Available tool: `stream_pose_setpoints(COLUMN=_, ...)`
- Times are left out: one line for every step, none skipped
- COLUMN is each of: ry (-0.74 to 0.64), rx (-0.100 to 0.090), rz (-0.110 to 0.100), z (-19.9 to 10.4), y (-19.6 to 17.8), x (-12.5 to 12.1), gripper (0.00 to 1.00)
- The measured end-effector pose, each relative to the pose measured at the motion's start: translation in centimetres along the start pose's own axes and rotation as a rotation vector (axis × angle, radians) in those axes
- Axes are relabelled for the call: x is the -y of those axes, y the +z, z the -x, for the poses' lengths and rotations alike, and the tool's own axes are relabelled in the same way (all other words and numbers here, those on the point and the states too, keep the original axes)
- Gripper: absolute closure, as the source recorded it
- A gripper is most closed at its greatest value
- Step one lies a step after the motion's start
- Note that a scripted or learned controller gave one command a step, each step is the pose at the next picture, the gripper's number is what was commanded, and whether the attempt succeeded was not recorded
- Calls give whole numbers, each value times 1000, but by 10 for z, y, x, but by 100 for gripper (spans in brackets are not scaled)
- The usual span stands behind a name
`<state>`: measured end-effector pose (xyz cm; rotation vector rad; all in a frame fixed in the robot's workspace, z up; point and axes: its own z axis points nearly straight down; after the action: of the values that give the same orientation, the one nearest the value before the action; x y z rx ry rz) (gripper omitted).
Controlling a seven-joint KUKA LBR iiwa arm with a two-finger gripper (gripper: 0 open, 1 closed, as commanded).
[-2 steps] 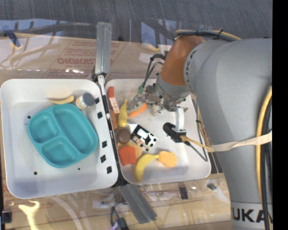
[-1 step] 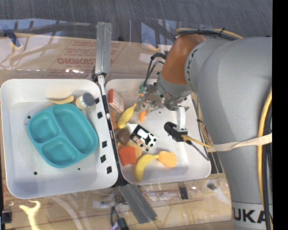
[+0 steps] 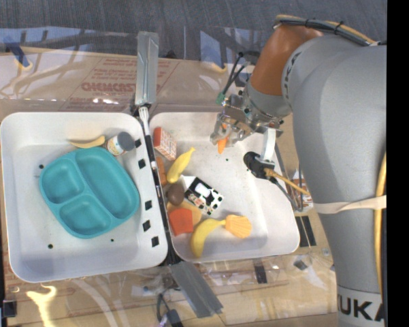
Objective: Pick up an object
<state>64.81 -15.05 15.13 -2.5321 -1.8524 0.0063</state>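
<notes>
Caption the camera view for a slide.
Gripper grips small orange piece above right bin; teal tray fills left bin.

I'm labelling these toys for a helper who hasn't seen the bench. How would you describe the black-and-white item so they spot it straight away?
Look in the right bin, the one crowded with toy food. Near its middle lies a small black-and-white block, between the upper banana and the lower banana. It is the only patchy black-and-white thing among yellow, orange and red pieces.
</notes>
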Motion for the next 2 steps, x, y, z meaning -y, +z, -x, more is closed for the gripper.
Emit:
stream_pose_setpoints(ry=-344, rx=-1, rz=-3, z=29, y=-47, x=53, gripper=100)
stream_pose_setpoints(ry=-343, rx=-1, rz=-4, z=29, y=-46, x=54, gripper=0)
